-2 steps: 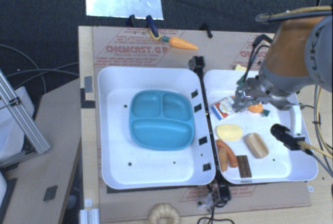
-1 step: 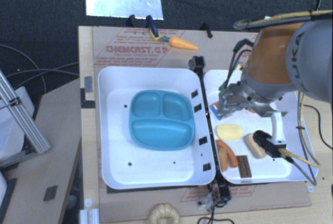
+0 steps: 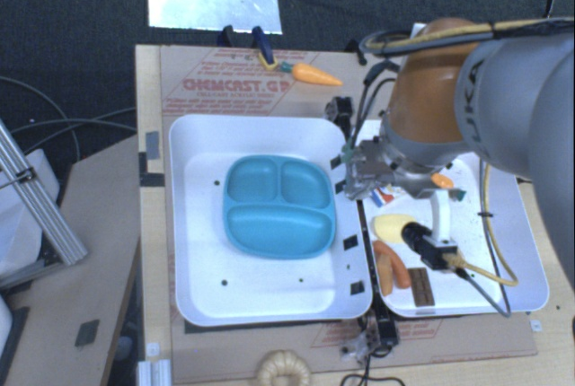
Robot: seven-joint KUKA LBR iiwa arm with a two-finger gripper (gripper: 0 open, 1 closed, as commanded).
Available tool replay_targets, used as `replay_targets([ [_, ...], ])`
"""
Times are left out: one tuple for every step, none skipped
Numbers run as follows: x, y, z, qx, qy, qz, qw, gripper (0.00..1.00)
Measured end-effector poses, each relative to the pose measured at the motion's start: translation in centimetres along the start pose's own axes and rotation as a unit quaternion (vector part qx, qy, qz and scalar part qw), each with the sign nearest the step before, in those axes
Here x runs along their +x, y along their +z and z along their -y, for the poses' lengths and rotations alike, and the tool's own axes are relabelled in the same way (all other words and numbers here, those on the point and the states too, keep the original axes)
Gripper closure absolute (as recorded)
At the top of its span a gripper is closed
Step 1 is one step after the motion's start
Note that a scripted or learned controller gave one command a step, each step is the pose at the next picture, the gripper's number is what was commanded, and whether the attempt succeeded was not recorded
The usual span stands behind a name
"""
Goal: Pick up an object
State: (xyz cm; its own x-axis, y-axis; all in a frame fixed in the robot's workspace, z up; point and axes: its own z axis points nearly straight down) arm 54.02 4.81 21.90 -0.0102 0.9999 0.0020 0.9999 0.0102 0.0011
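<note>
My gripper (image 3: 367, 178) hangs low over the left edge of the right bin (image 3: 503, 285), close to the divider between the two bins. The grey arm with its orange band (image 3: 431, 106) covers much of that bin. Just below the gripper lie a pale yellow object (image 3: 389, 224), two orange sausage-like pieces (image 3: 392, 267) and a brown block (image 3: 420, 286). A small orange piece (image 3: 442, 181) and a small red and blue item (image 3: 385, 196) sit right beside the gripper. Nothing can be seen between its tips.
The left bin (image 3: 202, 285) holds a blue divided plate (image 3: 277, 205). A toy carrot (image 3: 311, 74) and a blue clamp (image 3: 262, 43) lie on the cardboard behind the bins. A black cable fitting (image 3: 424, 245) and a yellow cable (image 3: 490, 272) cross the right bin. A beige ring (image 3: 286, 368) sits at the front edge.
</note>
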Motion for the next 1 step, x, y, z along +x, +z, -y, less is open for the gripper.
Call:
replay_targets([
  [4.53,0.32,1.15,0.001,0.0,0.0,1.0,1.0],
])
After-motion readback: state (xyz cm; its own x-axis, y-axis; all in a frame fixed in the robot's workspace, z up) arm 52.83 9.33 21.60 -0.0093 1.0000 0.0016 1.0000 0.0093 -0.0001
